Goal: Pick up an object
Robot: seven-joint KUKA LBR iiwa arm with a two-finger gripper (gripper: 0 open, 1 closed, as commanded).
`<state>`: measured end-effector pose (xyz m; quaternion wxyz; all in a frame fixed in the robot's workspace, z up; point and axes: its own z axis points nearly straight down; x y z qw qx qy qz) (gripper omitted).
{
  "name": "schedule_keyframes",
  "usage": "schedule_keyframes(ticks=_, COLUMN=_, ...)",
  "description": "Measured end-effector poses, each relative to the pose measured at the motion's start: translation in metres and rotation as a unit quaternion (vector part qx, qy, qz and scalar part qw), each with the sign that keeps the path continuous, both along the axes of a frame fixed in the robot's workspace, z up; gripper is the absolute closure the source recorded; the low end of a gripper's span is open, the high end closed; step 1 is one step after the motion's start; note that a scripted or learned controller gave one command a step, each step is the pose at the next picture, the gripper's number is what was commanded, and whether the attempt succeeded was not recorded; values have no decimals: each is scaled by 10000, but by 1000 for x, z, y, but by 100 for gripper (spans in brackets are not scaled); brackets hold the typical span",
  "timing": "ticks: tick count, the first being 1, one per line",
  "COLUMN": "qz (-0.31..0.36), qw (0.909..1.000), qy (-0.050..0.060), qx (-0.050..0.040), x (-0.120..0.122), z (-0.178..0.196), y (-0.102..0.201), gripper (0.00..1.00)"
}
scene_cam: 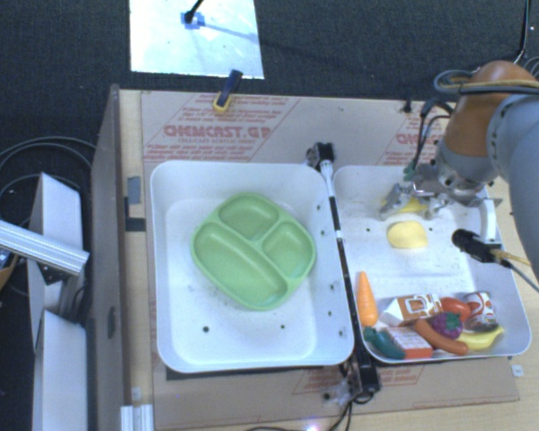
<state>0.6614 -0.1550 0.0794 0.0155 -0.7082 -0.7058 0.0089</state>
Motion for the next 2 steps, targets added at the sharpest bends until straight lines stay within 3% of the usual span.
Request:
schedule_keyframes(ticks=1, qz=36, qw=9998, qy=-168, qx=-47, x=-17, z=5, y=25, gripper=0)
schedule_keyframes(ticks=2, qz=23, qw=9998, qy=-179, qx=-51, x=-21, z=8, y=16, gripper=0)
